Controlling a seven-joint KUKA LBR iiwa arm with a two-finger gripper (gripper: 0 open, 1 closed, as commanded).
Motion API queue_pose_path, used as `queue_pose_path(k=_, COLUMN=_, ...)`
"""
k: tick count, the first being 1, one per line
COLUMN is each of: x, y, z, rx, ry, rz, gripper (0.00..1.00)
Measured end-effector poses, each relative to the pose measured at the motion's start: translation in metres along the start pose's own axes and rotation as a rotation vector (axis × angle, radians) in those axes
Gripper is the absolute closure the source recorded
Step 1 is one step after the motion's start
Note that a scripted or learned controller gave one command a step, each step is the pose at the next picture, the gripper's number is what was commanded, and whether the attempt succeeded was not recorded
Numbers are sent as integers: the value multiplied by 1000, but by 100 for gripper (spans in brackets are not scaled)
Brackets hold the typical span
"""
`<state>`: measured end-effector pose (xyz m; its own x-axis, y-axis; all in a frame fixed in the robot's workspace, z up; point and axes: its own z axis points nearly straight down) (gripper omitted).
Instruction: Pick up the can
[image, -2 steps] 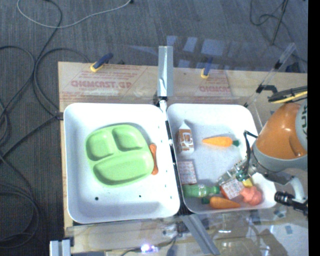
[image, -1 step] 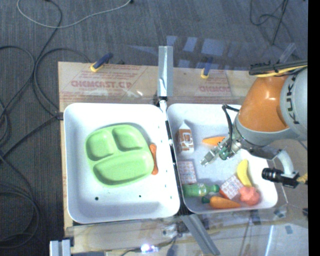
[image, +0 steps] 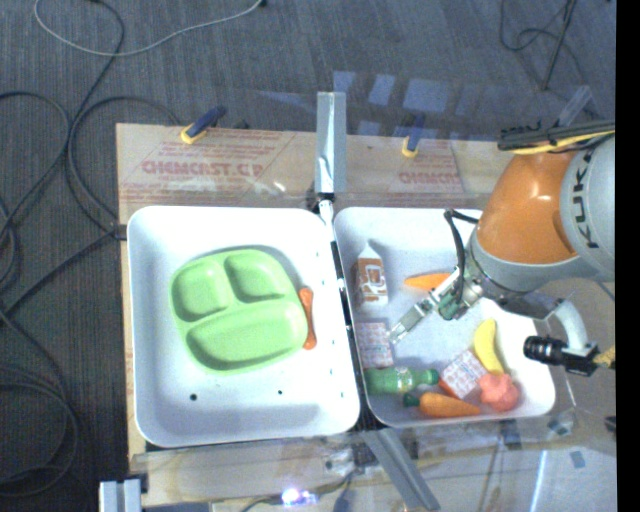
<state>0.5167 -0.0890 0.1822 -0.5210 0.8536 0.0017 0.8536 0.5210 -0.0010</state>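
A short can (image: 375, 344) with a red-and-white pattern lies on its side at the left edge of the right bin (image: 440, 228), close to the divider between the bins. My gripper (image: 398, 330) reaches down and to the left from the orange-banded wrist (image: 520, 225). Its tip sits just right of the can's upper end, very close to it; I cannot tell whether they touch. Nothing is visibly held.
In the right bin are a small brown-labelled bottle (image: 372, 279), an orange wedge (image: 430, 281), a green bottle (image: 400, 380), a carrot (image: 450, 405), a patterned packet (image: 462, 372), a banana (image: 487, 346) and a pink lump (image: 498, 391). The left bin (image: 150, 400) holds a green divided plate (image: 238, 308) and an orange stick (image: 308, 318).
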Motion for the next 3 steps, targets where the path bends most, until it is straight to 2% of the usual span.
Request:
queue_pose_path(k=1, x=-8, y=-37, z=87, rx=-11, ry=-10, rz=-320, gripper=0)
queue_pose_path(k=2, x=-45, y=34, z=77, rx=1, ry=1, rz=-114, gripper=0)
queue_pose_path(k=3, x=-34, y=28, z=92, rx=-15, ry=-11, rz=49, gripper=0)
